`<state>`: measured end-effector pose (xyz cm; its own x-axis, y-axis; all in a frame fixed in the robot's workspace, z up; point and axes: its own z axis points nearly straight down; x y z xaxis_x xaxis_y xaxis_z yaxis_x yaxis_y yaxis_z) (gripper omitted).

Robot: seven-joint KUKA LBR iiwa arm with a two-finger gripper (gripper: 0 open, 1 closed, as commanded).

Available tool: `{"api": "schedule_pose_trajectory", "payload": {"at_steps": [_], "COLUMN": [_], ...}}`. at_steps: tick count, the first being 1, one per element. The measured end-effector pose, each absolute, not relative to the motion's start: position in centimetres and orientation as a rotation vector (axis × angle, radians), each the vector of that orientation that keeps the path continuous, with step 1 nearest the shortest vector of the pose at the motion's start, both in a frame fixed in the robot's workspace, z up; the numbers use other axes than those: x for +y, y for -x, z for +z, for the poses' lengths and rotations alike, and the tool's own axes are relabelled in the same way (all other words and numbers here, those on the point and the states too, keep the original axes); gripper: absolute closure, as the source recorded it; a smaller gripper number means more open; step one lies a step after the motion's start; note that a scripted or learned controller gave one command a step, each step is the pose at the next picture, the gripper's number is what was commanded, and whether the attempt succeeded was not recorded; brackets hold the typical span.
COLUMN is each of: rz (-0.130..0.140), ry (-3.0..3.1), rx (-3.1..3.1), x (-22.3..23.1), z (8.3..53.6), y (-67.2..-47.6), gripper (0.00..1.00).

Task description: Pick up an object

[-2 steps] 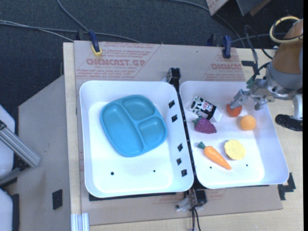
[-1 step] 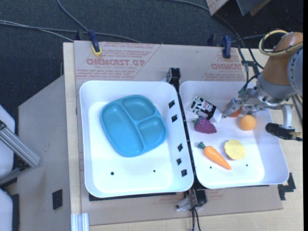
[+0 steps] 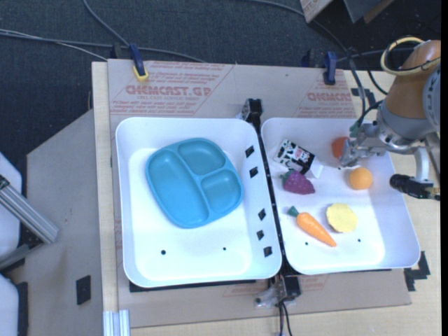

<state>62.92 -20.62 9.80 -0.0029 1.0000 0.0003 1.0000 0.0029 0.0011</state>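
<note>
The worktop [image 3: 175,82] is a pale board stamped with red lettering, and it carries two shallow white bins side by side. The left bin [image 3: 140,257] lies well to the left of the tool and holds a blue divided plate [image 3: 194,180] with three compartments, lying flat and turned at a slant. The right bin [image 3: 392,243] is the one under the tool. The grey arm [image 3: 413,89] with its orange band comes in from the right, with the tool [image 3: 355,152] at its end low over the far half of that bin; whether it is spread or pressed together cannot be told from this angle.

Among the things in the right bin, an orange carrot [image 3: 315,229] with a green top lies well below and to the left of the tool, pointing down to the right. A round yellow piece [image 3: 341,218] sits just beside the carrot, below the tool. A black-and-white carton [image 3: 295,156] lies on its side to the tool's left, and a purple bunch of grapes [image 3: 299,183] touches its near edge. A small orange ball [image 3: 360,178] sits just below the tool, close to it. A reddish-orange object [image 3: 339,146] lies just beside the tool on its left, partly hidden by it.
</note>
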Motion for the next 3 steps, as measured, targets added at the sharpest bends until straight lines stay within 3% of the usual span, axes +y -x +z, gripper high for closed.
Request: {"api": "schedule_pose_trajectory", "payload": {"at_steps": [2, 3], "rz": [0.006, 0.005], "ry": [-2.214, -2.214], "rx": [2.220, 2.219], "x": [-19.7, -19.9], "z": [20.3, 25.2], "y": [-62.3, -63.3], "gripper": [1.00, 1.00]}}
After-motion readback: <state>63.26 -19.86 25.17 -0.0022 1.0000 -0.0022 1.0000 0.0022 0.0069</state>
